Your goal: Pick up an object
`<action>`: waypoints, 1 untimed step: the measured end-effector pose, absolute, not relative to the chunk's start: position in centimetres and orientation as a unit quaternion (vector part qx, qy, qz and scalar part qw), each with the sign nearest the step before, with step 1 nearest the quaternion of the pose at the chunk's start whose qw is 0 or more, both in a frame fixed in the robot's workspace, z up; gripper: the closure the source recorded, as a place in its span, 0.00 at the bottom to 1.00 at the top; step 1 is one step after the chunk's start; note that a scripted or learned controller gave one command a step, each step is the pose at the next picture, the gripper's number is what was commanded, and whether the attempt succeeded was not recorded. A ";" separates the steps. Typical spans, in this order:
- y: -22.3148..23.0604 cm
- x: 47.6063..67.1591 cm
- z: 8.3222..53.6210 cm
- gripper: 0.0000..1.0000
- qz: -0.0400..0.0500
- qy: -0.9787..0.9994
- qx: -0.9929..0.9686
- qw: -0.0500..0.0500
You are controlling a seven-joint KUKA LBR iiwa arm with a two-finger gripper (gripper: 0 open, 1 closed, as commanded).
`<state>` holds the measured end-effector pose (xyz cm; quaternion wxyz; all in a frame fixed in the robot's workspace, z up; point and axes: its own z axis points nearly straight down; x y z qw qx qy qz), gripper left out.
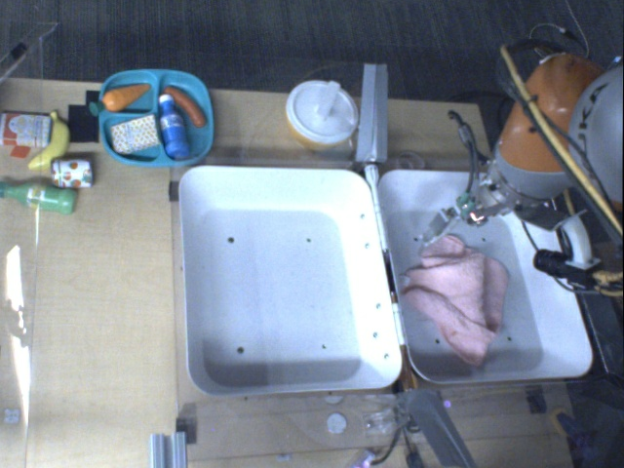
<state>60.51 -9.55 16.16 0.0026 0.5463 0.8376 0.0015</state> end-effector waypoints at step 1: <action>-9.7 59.9 9.4 0.00 0.001 0.833 0.553 0.002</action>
